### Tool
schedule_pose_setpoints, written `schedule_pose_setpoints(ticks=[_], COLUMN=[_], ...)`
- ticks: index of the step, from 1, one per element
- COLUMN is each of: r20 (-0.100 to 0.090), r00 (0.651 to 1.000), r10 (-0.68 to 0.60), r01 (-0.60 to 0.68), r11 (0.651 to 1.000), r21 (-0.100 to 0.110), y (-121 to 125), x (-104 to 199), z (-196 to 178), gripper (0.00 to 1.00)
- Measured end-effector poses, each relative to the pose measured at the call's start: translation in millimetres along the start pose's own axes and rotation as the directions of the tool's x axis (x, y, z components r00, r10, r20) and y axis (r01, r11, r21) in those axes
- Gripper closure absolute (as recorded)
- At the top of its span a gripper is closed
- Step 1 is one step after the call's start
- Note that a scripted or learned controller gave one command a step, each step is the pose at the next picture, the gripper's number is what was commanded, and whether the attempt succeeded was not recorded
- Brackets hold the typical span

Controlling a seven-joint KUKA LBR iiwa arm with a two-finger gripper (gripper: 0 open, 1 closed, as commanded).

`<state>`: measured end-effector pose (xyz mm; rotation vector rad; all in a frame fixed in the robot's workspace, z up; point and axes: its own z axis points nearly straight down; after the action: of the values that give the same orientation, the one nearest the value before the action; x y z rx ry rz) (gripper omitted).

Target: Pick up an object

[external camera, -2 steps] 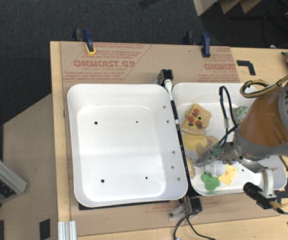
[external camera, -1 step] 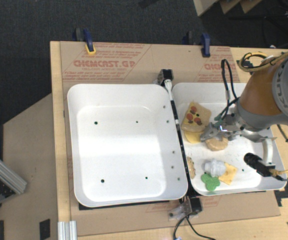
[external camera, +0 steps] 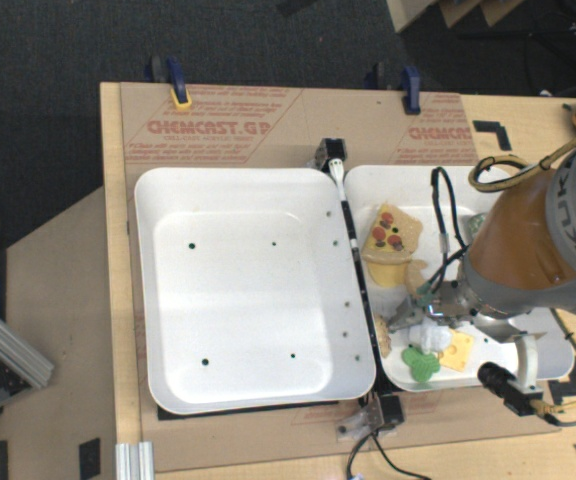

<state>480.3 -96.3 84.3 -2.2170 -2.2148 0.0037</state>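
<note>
The right bin (external camera: 400,181) holds several small objects. A yellow cup-shaped toy with a tan, red-dotted top (external camera: 392,242) lies near the bin's middle. A green toy (external camera: 422,365) and a yellow wedge like a cheese piece (external camera: 457,351) lie at the bin's near edge, with a small white object (external camera: 431,338) between them. My gripper (external camera: 420,310) hangs low in the right bin, just above the white object and the green toy, below the arm's orange band (external camera: 513,238). Nothing shows between its fingers.
The left bin (external camera: 168,193) stands beside the right one, and a black divider (external camera: 351,240) runs between them. Blue clamps (external camera: 177,78) (external camera: 409,85) grip the cardboard-covered bench at the far edge. Black cables (external camera: 442,218) loop over the right bin.
</note>
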Motion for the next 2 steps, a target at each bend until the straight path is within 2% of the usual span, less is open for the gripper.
schedule_pose_setpoints(ticks=[1, 2], r20=[0.007, 0.005], r00=[1.0, 1.0], r10=[-0.001, -0.001], r01=[0.001, 0.001], r11=[1.0, 1.0], r21=[-0.012, -0.01], y=[49, 47], x=[-37, -36], z=[-1, -11], gripper=[0.0, 1.0])
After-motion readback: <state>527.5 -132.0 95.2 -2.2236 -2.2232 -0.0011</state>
